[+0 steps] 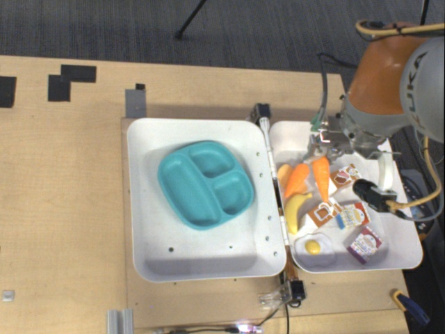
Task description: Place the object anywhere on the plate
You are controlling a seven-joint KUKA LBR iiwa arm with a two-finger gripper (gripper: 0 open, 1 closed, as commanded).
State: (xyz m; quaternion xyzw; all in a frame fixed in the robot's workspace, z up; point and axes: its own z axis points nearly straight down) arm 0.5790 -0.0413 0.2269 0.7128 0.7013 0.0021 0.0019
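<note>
A teal divided plate [205,183] lies in the left white bin [160,263], with nothing on it. The right white bin [400,256] holds several toy foods. Among them are an orange carrot [321,176], a second orange piece [295,179], a yellow banana [295,211] and a fried egg [313,245]. My gripper [323,139] hangs over the back of the right bin, just above the carrot's top end. Its underside is hidden from this angle.
Small snack packets [351,216] and a purple packet [364,244] lie at the right bin's front right. A black part [372,195] with a cable juts from the arm over that bin. A ridge [272,179] separates the two bins.
</note>
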